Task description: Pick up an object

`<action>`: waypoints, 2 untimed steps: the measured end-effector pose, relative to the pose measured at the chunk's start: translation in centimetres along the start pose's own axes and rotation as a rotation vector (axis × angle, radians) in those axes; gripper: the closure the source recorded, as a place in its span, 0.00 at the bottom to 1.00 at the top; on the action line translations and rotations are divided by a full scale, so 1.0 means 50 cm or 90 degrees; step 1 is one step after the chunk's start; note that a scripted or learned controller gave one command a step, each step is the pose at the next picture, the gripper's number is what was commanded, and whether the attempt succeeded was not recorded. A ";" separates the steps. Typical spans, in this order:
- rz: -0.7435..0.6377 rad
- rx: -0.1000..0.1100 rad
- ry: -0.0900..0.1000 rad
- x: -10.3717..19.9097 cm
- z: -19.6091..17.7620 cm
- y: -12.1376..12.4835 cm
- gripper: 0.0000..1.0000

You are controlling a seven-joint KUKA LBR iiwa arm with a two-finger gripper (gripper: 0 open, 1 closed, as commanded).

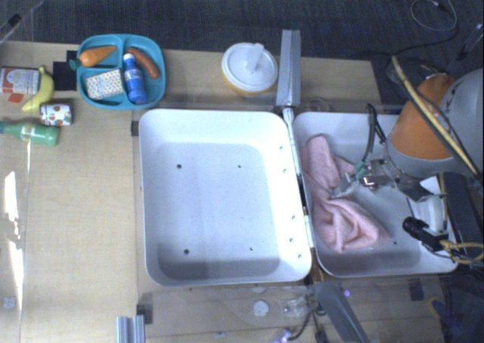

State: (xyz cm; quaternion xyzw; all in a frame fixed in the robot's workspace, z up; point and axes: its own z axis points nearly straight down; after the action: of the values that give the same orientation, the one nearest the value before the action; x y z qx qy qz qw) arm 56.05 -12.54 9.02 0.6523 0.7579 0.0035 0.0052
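I have the arm [435, 126] reaching in from the right over the right bin [401, 258], its gripper [354, 183] low at the right edge of the pink cloth [336, 202]. I cannot tell from here whether the jaws are open or closed, nor whether they have any fabric between them. The cloth lies crumpled along the left side of the right bin, close against the wall that meets the left bin [219, 198], running from the far part toward the near part. The right half of that bin's floor is bare white, but the arm and its cables crowd it. The left bin offers a wide bare floor with rounded corners. On the wooden bench [76, 220], far and left, sits a blue divided tray [155, 54] with toy food, with a few small items just left of it. A white lidded cup [249, 68] stands at the far edge, between the bins. Dark carpet lies beyond the bench.
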 end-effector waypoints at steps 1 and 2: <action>0.000 0.000 0.000 0.000 0.000 0.000 0.00; -0.050 -0.001 0.000 0.041 0.003 0.161 0.00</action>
State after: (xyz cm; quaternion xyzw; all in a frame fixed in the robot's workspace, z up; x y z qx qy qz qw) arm 63.70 -9.30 8.96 0.6218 0.7831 0.0039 0.0058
